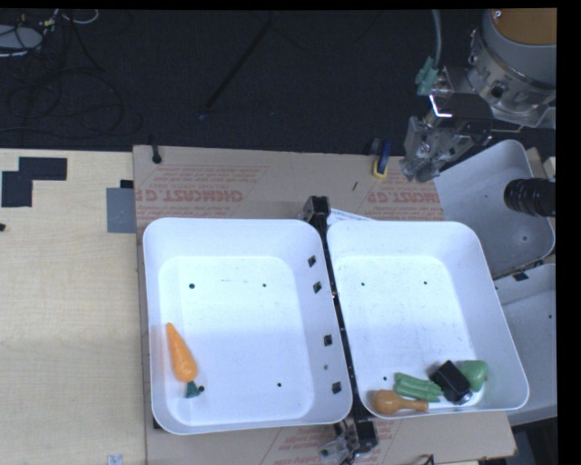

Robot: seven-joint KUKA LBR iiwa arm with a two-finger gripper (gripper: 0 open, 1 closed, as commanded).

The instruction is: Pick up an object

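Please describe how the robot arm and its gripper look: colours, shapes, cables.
The grey, rounded arm carries an orange band near the top edge. Below it hangs a metallic grey two-finger gripper with blocky parts, a small teal piece, and a dark cable running upward.

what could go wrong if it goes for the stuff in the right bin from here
The black block, green pea pod, green leafy piece and orange pear-shaped toy crowd together in the right white bin's near corner, so the claw might catch two at once or none. The bin wall there could block a finger. The orange carrot in the left white bin lies apart, likely easier.
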